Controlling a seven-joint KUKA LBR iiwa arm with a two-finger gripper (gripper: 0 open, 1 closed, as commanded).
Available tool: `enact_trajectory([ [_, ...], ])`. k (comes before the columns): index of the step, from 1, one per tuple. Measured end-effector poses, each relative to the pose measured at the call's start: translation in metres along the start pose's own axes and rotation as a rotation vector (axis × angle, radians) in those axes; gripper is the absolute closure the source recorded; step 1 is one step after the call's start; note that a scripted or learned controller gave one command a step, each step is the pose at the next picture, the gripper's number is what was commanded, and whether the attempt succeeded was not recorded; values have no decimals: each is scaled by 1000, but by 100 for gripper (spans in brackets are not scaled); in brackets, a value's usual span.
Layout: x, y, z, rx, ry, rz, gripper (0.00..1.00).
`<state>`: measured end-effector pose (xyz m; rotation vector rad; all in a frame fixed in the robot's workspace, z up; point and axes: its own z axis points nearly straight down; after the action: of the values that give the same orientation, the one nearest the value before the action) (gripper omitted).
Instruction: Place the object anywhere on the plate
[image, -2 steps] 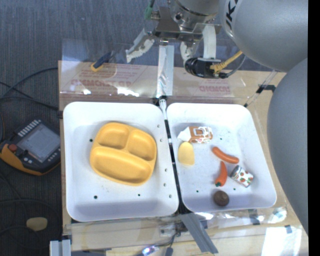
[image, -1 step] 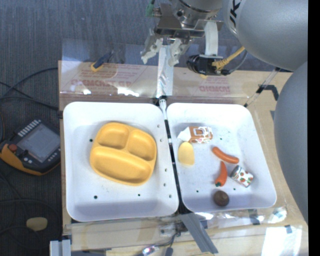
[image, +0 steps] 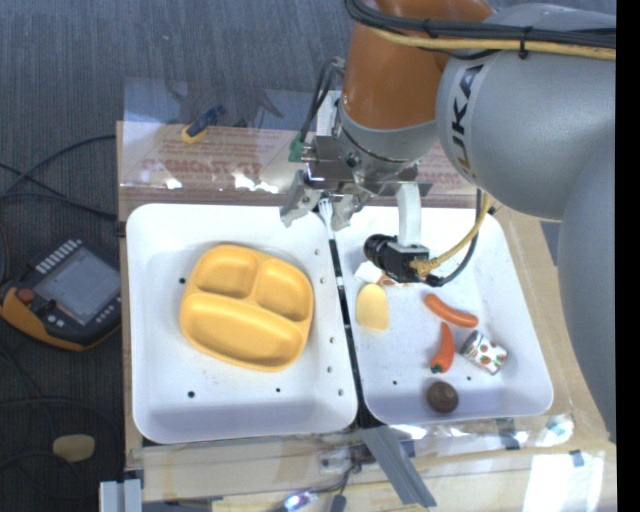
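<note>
1. Step: pre-grasp, nothing picked yet; plate (image: 245, 305) (yellow, divided) sits in left bin (image: 150, 390) w/ no object on it.
2. Gripper (image: 322, 205) hovers over the seam btw bins, at their far edge; fingers look spread, nothing btw them.
3. Likely target: pale yellow food item (image: 372, 307) in right bin (image: 520, 390), near the gripper, on the cam-ward side, apart.
4. Next: needs to shift over item, descend, close, then carry left to plate.
</note>
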<state>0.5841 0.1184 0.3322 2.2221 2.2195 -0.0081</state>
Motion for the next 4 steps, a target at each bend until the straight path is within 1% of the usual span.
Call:
enact_trajectory([
  [1,-31,-40,108,2,3,-2,100],
  [2,11,-22,109,1,4,-4,100],
  [3,11,-22,109,1,3,-4,0],
  [4,11,-22,109,1,3,-4,0],
])
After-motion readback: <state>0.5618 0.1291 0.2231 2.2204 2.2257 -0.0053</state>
